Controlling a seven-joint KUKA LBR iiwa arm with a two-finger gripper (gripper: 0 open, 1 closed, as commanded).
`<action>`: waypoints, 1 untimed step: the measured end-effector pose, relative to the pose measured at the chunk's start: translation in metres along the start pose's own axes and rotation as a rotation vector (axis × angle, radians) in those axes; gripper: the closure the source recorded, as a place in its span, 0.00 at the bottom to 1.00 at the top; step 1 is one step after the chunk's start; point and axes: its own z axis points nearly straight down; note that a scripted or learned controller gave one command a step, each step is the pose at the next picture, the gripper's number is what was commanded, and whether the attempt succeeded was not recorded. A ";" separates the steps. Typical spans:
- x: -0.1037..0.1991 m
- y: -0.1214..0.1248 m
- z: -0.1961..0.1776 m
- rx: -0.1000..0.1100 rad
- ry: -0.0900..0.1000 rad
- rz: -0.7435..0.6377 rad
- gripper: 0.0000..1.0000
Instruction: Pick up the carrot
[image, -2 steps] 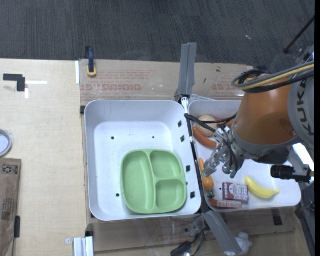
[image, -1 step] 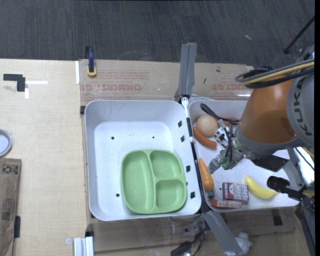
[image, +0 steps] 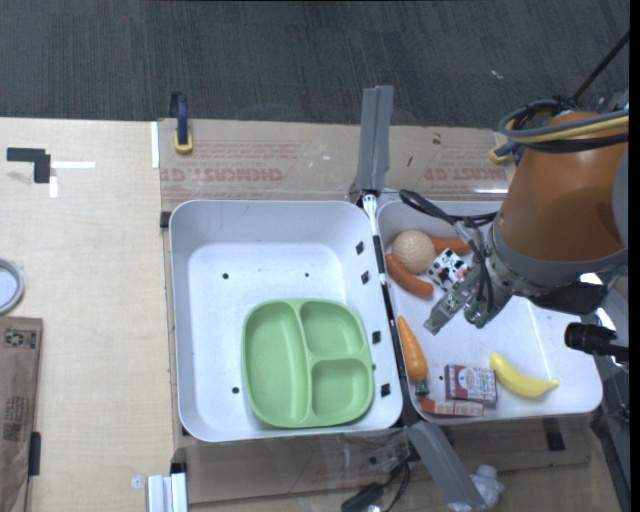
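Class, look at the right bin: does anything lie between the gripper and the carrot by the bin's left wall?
Nothing visible does. The gripper hangs over bare bin floor, and the carrot lies down-left of it along the right bin's left wall.

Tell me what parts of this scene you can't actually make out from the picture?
- Gripper, camera view: too small and blurred to tell how it is set.
- Right bin: the arm's orange band hides its far right corner.
- Small red box: label too small to read.
- Patterned item beside the round beige ball: partly covered by the arm, identity unclear.
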 end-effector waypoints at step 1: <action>-0.004 -0.003 -0.006 0.000 0.000 -0.104 1.00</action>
